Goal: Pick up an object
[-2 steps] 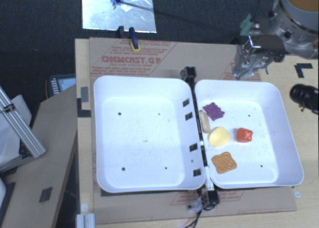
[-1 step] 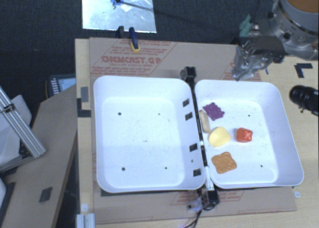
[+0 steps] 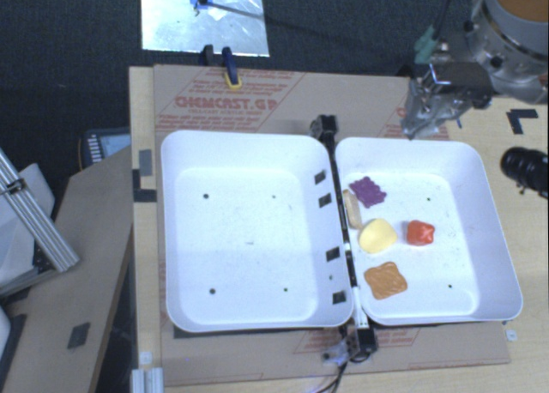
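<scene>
While the arm (image 3: 515,31) hangs over the back edge of the right bin (image 3: 480,237), its jaws (image 3: 422,121) hold nothing, and I cannot tell how far open they are. Five small things lie in that bin: a purple piece (image 3: 368,190), a tan stick (image 3: 352,207), a yellow lump (image 3: 377,235), a red piece (image 3: 419,232) and an orange piece (image 3: 385,280). The left bin (image 3: 249,228) sits beside it on the table (image 3: 523,168).

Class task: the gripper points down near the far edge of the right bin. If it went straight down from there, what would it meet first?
Probably the right bin's far rim or the bench beside it, since the gripper hangs there. Height is unclear. The purple piece lies nearer the camera, off its line.
</scene>
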Motion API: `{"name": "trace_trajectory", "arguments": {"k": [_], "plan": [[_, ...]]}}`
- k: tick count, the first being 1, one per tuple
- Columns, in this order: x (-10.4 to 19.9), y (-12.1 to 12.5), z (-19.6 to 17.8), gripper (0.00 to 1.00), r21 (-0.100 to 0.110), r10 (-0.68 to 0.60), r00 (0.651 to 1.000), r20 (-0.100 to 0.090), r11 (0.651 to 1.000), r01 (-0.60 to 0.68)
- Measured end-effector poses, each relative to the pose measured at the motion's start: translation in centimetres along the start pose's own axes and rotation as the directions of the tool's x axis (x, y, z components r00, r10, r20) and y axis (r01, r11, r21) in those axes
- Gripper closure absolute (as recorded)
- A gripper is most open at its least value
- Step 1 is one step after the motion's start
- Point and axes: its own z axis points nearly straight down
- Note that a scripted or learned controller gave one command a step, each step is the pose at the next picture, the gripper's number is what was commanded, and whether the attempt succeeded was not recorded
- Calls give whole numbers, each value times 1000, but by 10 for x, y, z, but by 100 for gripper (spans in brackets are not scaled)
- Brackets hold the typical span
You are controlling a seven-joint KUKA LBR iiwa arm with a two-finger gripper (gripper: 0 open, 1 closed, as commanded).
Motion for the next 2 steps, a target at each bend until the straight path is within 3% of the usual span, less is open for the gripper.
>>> {"name": "trace_trajectory", "arguments": {"k": [1,2], "plan": [[-5,0,0,100,0,1,1000,0,1000,-1],[-33,0,0,100,-1,2,1000,1,1000,-2]]}}
